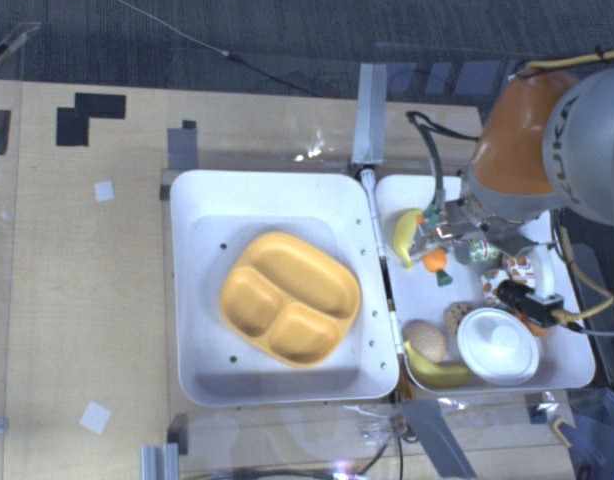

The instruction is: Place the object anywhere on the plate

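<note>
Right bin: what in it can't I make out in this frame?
- Gripper: the arm's wrist overhangs it, so whether it holds anything is unclear.
- Orange item under the gripper: too small to identify.
- Far corner of the right bin: covered by the arm.
- Lower banana: partly hidden by the white bowl.
- Small items beside the bowl: blurred, with a black and orange part across them.

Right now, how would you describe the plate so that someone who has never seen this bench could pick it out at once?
Start with the two white bins side by side and take the left bin. The plate lies near its middle, a yellow, rounded-square dish set at a slant and moulded into three compartments. The other yellow things, two bananas, are slim, curved and in the right bin.
</note>
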Motion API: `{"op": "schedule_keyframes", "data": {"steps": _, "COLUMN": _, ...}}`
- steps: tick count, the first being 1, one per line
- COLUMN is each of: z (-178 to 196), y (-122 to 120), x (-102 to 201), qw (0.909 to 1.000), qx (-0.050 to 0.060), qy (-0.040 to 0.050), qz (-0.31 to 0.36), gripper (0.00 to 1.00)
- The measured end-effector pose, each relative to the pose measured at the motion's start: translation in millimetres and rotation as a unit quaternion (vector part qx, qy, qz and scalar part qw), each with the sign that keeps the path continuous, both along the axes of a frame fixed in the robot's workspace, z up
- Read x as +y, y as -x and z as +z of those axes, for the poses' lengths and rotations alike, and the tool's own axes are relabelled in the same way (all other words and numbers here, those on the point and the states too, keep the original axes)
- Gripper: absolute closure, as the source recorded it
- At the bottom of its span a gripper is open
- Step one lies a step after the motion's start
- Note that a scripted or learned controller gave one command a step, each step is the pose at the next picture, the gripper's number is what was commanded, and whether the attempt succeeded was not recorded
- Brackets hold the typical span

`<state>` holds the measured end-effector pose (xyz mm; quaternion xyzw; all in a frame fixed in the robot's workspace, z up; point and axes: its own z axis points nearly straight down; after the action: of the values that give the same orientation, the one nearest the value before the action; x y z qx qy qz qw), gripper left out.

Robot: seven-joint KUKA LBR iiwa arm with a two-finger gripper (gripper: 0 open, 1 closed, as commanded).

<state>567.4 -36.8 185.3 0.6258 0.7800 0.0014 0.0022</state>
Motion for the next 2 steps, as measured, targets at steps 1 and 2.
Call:
{"op": "schedule_keyframes", "data": {"steps": 1, "z": -1, "y": 26, "x": 77, "qw": 0.9999, "qx": 0.001, "qy": -0.0017, "qz": -0.013, "gripper": 1.00}}
{"op": "schedule_keyframes", "data": {"steps": 2, "z": 76, "y": 57, "x": 148, "qw": 0.9999, "qx": -0.002, "qy": -0.0031, "qz": -0.014, "gripper": 1.00}}
